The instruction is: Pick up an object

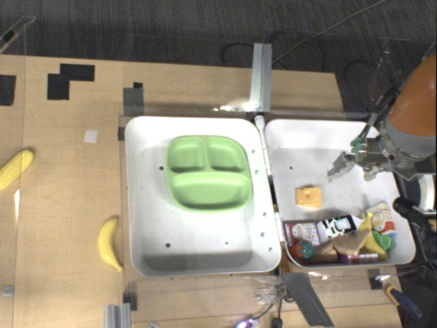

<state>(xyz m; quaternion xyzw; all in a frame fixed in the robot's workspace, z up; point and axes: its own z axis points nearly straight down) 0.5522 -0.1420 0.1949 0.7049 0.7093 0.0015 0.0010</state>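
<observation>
My gripper [355, 169] hangs over the back right part of the right bin [300, 142], with the orange-banded arm [418, 108] coming in from the right. Its two fingers stand apart and nothing is between them. A small yellow-orange square block [308, 197] lies on the bin floor, below and left of the gripper and apart from it. Along the bin's front edge lies a pile: a dark red packet [302, 232], a black-and-white item [339, 225], a brown piece [347, 246] and a yellow toy [374, 228].
The left bin [147, 203] holds a green divided plate [208, 171]. On the bench to the left lie a banana [108, 243] and a corn cob [15, 169]. A metal post [262, 77] stands behind the divider between the bins.
</observation>
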